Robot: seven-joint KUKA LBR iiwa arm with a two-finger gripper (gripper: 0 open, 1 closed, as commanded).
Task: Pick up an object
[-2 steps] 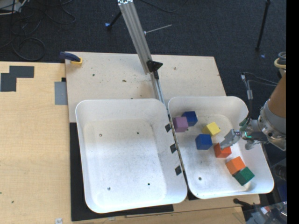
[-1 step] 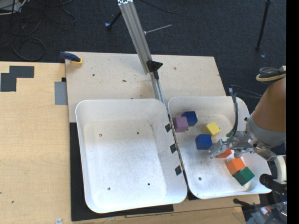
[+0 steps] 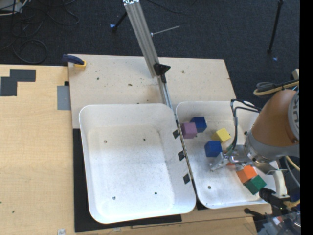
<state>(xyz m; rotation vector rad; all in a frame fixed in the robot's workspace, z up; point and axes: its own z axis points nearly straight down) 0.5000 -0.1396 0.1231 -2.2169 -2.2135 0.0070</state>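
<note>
The light wooden table [image 3: 195, 75] was seen to carry two shallow white plastic bins side by side. The left bin [image 3: 132, 165] was set toward the table's front left, and the right bin [image 3: 210, 195] toward its front right corner, where all the small objects were gathered.

The grey arm with its orange band [image 3: 274, 124] was reached in over the right bin's right edge, and the metal pincer [image 3: 221, 162] was lowered to the bin's floor near its middle. Whether the pincer was spread or pressed together could not be told, since its tip was small and partly blurred. Nothing could be made out between its tips, so no grasp was judged to have been made.

A dark blue cube [image 3: 212, 148] was found just beside the pincer, toward the bin's back. An orange block [image 3: 247, 173] and a green block [image 3: 255, 184] were lying near the bin's right front edge, close under the wrist. A second blue cube [image 3: 198, 123] and a purple cube [image 3: 189, 129] were placed touching at the bin's back left, and a yellow cube [image 3: 223, 134] nearer the middle.

The approach was judged done; the closing on an object and the lift were left.
</note>
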